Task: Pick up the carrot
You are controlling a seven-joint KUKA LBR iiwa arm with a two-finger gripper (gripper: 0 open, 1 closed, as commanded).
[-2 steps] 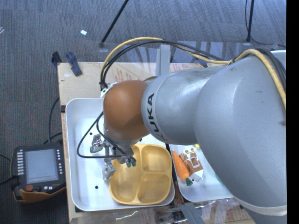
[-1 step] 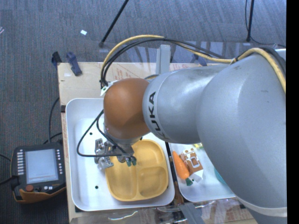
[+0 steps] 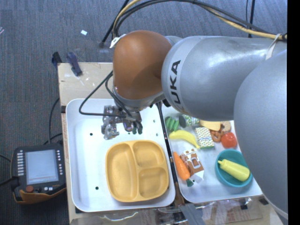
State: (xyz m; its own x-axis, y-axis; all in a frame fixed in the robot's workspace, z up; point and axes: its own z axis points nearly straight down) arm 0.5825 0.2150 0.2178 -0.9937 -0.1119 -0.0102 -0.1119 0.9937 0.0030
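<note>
The orange carrot (image 3: 181, 166) lies in the right bin (image 3: 213, 191), close along its left wall, with its green tip pointing toward the front. My gripper (image 3: 123, 127) hangs over the left bin (image 3: 84, 172), just beyond the far rim of the yellow divided plate (image 3: 137, 170). It is well to the left of the carrot, on the other side of the wall between the bins. Its fingers stand open with nothing between them.
Around the carrot lie a small printed carton (image 3: 193, 162), a banana (image 3: 183, 136), a green vegetable (image 3: 172, 124), a checked box (image 3: 205, 137), a red tomato (image 3: 228, 140) and a blue bowl (image 3: 226, 176) holding a yellow bottle (image 3: 234, 169). The arm's bulk hides the right bin's far part.
</note>
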